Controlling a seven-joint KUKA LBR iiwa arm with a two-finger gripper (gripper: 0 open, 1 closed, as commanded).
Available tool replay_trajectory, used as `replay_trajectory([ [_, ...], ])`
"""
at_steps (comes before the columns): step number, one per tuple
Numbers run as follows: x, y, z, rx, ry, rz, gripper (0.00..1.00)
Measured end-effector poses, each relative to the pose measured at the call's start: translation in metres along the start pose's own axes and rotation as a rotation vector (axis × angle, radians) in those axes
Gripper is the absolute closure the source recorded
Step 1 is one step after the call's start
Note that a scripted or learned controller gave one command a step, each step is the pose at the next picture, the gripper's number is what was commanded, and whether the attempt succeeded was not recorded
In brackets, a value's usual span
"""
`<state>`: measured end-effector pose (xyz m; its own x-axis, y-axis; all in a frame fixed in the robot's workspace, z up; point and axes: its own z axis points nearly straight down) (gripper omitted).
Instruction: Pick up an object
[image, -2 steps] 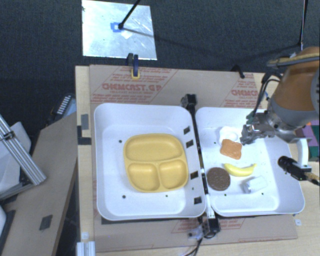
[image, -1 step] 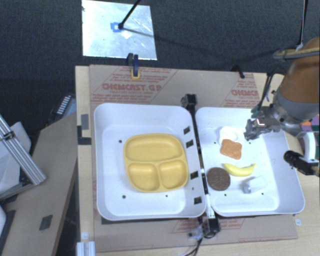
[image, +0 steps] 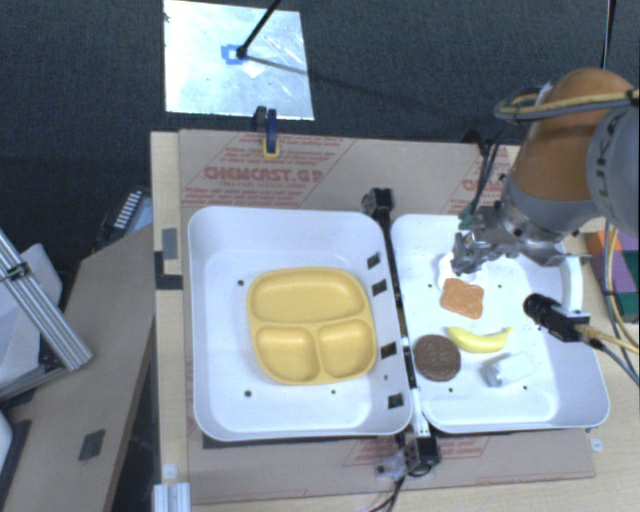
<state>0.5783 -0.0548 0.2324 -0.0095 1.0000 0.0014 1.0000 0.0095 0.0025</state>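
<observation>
Gripper (image: 468, 255) hovers above orange toast (image: 462, 298) in right bin (image: 580, 400), lined up to grab; finger state unclear.

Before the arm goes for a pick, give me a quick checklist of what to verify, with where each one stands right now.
1. Claw over the right bin: ok, above its far left part.
2. Target near the claw: ok, the orange toast piece lies just below it in the view.
3. Toast piece free of neighbours: ok, apart from the banana and the brown cookie.
4. Claw's opening: cannot tell.
5. Anything gripped already: cannot tell.
6. Yellow tray out of the way: ok, in the left bin.
</observation>
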Motion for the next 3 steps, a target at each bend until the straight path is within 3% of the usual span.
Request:
replay_trajectory([
  [3, 0.163, 0.031, -0.003, 0.0, 0.001, 0.0, 1.0],
])
